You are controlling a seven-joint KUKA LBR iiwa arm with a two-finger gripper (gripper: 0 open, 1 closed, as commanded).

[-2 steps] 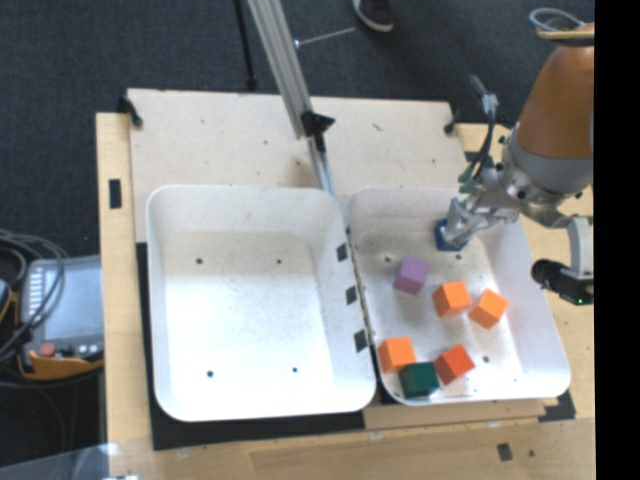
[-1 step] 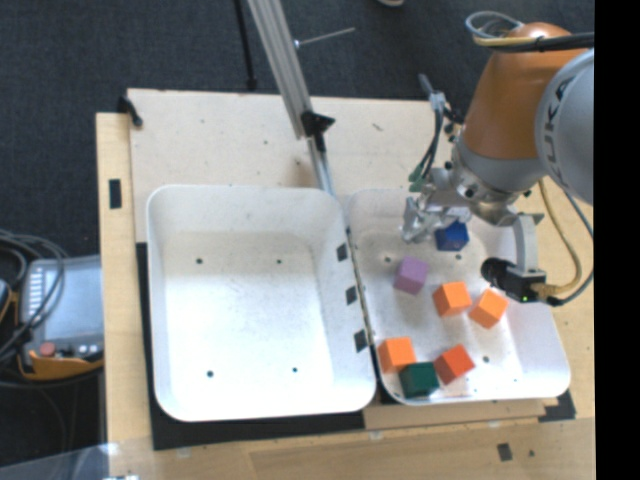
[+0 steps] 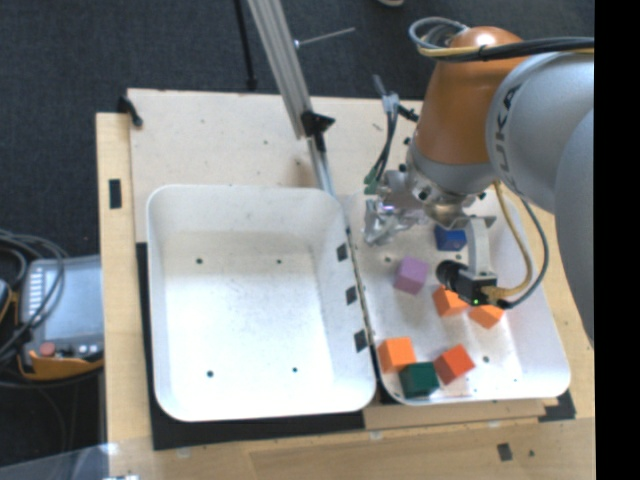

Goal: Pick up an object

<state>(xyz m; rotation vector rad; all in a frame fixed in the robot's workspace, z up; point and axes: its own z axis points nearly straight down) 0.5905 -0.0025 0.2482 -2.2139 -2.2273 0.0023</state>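
One arm (image 3: 520, 98) bends down from the right over the right bin (image 3: 535, 368), its orange band above the wrist.
Its gripper (image 3: 385, 218) sits low at that bin's upper left; I cannot tell its jaw state. Purple (image 3: 410, 274), blue (image 3: 450, 237), green (image 3: 419, 379) and four orange blocks (image 3: 398, 353) lie in that bin. The left bin (image 3: 250, 303) rests beside it on a tan bench (image 3: 200, 138) over dark carpet (image 3: 60, 38).

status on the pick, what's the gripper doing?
Gripper low at right bin's left wall, finger state unclear. Nothing seen held. Purple block nearest, below it; orange blocks and green block farther down.
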